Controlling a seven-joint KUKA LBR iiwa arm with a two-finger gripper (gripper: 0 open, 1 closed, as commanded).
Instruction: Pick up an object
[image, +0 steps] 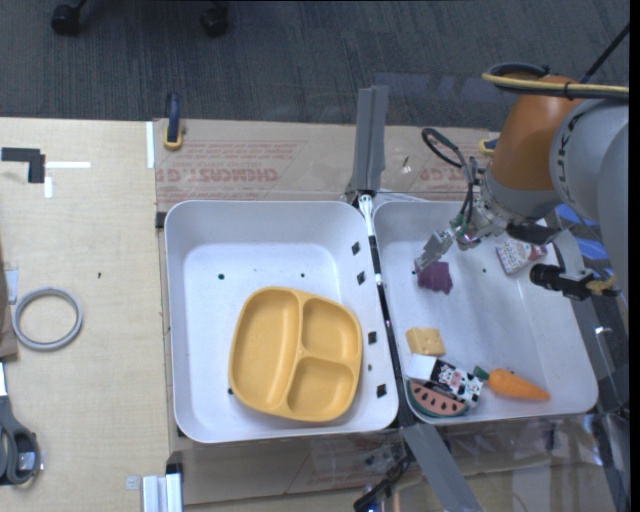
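In the right bin (560, 350) my gripper (436, 250) hangs low near the back left corner. A small purple object (435, 279) lies right under its tip, touching or nearly touching it. Along the bin's front lie a yellow square piece (424, 341), a watermelon slice (437, 400), a black-and-white patterned item (456, 378) and an orange carrot (516, 385). A small white packet (512, 258) sits beneath the wrist.
The left bin (200, 300) holds a yellow divided plate (296, 353). A grey divider bar (368, 140) runs back between the bins. On the wooden bench to the left lie a grey ring (44, 318) and a black bracket (26, 160).
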